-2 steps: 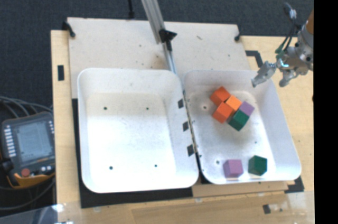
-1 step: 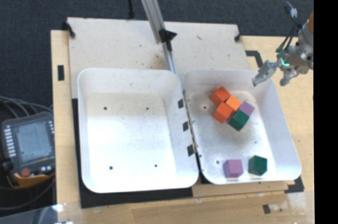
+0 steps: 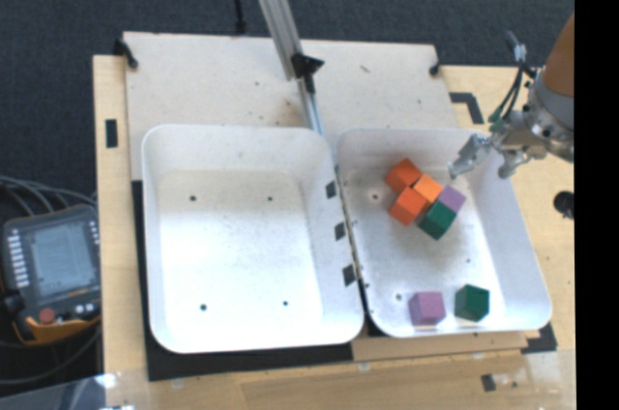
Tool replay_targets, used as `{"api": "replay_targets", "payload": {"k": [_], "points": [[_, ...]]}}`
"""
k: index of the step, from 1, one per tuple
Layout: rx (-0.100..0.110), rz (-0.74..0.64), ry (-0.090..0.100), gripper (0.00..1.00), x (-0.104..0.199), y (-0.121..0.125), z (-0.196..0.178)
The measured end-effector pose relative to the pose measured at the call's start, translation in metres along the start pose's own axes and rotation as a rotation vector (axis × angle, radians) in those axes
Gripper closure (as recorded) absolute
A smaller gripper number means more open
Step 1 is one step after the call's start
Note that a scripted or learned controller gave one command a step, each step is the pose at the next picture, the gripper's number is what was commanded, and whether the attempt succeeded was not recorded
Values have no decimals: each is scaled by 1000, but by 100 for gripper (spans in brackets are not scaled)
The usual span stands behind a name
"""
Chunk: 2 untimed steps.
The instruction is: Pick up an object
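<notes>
The gripper [image 3: 484, 159] hangs over the right bin [image 3: 503, 234] at its 1 o'clock corner, fingers spread apart and holding nothing. Just at its 8 o'clock sits a tight cluster: two orange cubes [image 3: 403, 174] [image 3: 409, 205], a small orange-yellow cube [image 3: 428, 189], a purple cube [image 3: 452, 198] and a green cube [image 3: 438, 221], all touching. Near the bin's 6 o'clock edge, another purple cube [image 3: 427, 307] and green cube [image 3: 472, 302] sit side by side. The left bin [image 3: 155, 205] rests alongside on the surface [image 3: 111, 205].
</notes>
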<state>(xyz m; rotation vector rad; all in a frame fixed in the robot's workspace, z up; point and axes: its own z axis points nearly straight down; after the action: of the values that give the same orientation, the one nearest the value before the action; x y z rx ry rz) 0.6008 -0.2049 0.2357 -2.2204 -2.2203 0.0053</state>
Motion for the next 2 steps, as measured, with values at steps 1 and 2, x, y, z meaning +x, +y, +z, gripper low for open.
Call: {"api": "replay_targets", "payload": {"k": [1,2], "points": [[-1,2,0,0,2,2,43],[-1,4,0,0,4,5,85]]}}
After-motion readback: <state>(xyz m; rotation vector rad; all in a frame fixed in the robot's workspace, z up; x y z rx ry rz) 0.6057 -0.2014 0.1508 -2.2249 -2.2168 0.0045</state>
